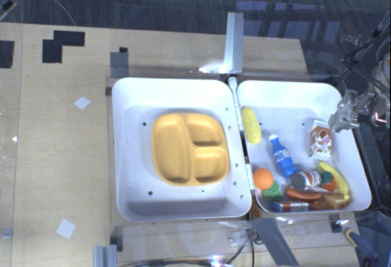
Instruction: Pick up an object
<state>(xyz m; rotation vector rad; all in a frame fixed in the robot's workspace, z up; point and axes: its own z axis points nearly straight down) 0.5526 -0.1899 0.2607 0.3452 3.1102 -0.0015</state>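
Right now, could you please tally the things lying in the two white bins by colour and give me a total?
Yellow: 3 — sectioned plastic tray, corn cob, banana
Blue: 1 — plastic bottle
Orange: 1 — round fruit
Red: 1 — long sausage
White and red: 1 — snack packet
Total: 7 told apart; the pile in the right bin's near corner holds more, too crowded to count.

Arm cut off at the right edge, toys overlapping in the bin corner

The arm (380, 85) is running off the picture's right edge, and the gripper (343, 118) is showing too small and blurred to read its fingers. In the right bin (293, 95), the can (308, 179), the hot dog (303, 195) and the banana (335, 178) are overlapping, partly hiding one another; the marker (291, 205) is lying half under them.
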